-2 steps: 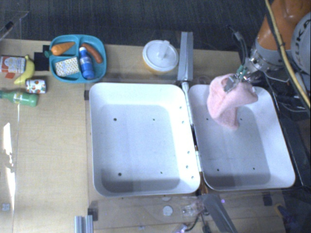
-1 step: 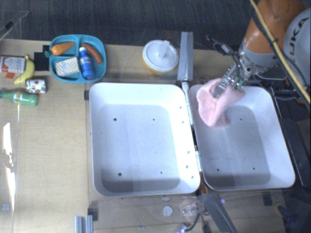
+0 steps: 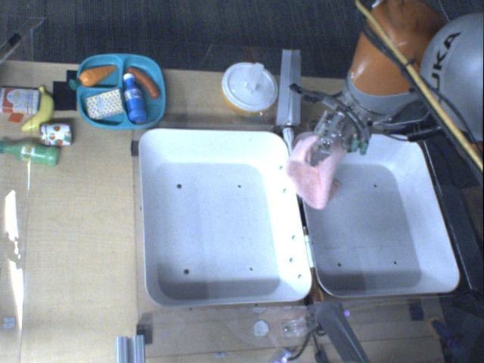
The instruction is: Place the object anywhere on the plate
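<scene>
Cloth (image 3: pixel 314 176) — pink and limp — hangs from the hand (image 3: pixel 330 144), pinched at its top between the fingers, above the ridge where the two bins meet. Its lower end droops toward the right bin (image 3: pixel 393 271), near that bin's left wall.

Plate is the question: the only dish-like thing I can make out is a blue divided tray (image 3: pixel 155 89) on the counter (image 3: pixel 68 240) at far left, already holding toy food and a small bottle. If that is the target, the carry is long, passing over the whole left bin (image 3: pixel 212 278).

Risks, as I judge them: the grip looks to be on a small fold, so the cloth could slip free mid-carry and fall into the left bin; a dragging tail could snag the bin rim; and on a crowded tray the cloth may drape over the edge.

Nearby stand a lidded cup (image 3: pixel 249 88), a banana (image 3: pixel 39 110), a can (image 3: pixel 55 134) and a green bottle (image 3: pixel 30 153).
</scene>
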{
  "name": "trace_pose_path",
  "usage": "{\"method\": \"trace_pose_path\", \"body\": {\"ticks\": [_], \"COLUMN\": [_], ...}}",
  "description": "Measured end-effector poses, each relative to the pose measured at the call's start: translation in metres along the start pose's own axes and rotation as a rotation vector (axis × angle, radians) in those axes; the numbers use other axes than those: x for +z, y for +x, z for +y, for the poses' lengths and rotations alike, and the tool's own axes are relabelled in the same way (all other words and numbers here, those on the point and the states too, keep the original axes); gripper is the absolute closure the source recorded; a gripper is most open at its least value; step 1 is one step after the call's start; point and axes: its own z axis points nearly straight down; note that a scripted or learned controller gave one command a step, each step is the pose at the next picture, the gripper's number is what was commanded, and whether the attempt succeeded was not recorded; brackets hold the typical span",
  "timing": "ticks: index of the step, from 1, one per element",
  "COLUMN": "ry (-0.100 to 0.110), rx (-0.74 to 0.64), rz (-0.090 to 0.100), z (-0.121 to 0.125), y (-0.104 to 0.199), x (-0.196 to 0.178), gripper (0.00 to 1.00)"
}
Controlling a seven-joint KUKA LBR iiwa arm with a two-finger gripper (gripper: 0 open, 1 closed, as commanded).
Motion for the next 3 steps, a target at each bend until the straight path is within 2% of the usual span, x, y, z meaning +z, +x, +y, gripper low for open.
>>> {"method": "trace_pose_path", "body": {"ticks": [1, 2, 3], "ry": [-0.001, -0.001, -0.001], "rx": [-0.266, -0.268, -0.268], "rz": [-0.001, -0.001, -0.001], "z": [0.052, 0.093, 0.092], "y": [0.021, 0.054, 0.053], "x": [-0.004, -0.009, -0.009], "gripper": [1.0, 1.0, 0.0]}}
